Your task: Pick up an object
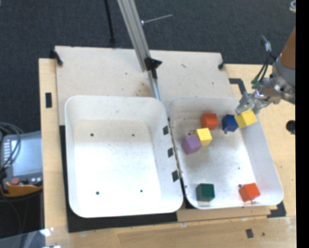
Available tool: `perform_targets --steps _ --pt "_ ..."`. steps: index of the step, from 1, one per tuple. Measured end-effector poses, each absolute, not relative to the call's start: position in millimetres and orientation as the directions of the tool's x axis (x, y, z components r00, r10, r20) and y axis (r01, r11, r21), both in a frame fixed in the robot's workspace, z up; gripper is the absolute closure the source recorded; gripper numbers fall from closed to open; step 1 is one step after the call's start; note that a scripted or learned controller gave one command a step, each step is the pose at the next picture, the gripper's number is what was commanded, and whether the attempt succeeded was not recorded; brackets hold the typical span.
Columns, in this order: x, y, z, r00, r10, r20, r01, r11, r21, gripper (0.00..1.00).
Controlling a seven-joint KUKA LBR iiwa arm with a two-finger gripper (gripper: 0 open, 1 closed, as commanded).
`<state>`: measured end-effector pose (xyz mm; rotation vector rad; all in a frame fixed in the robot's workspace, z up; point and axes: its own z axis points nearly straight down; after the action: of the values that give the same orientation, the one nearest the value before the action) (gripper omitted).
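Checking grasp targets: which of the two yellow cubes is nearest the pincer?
The yellow cube by the right bin's far right wall, beside the pincer; the other adjoins the purple cube.

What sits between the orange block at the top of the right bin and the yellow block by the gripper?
In the camera view, a blue block lies between the orange block and the yellow block.
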<state>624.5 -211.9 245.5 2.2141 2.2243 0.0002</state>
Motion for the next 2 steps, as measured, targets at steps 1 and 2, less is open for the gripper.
perform_targets --steps 1,2 --pt "630.1 -156 248 -0.007 1.000 0.000 1.000 0.007 0.001 1.00" --pt "630.2 -112 242 -0.006 1.000 0.000 1.000 0.006 -0.001 1.00"
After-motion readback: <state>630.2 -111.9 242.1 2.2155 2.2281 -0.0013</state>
